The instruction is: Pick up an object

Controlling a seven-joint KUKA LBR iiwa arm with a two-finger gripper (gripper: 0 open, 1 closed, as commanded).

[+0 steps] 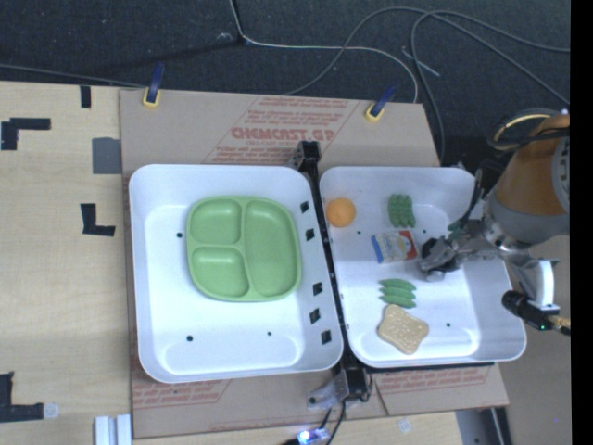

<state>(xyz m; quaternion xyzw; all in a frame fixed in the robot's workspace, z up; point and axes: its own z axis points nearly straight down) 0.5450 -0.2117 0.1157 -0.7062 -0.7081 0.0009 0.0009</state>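
In right bin [491,336]: two green pea pods [400,209], one orange [341,212], one cracker [402,329].

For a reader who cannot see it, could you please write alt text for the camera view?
A grey robot arm reaches from the right, its claw low over the right bin, beside a small packet, an orange ball, two green pods and a cracker. The left bin holds a green divided plate.
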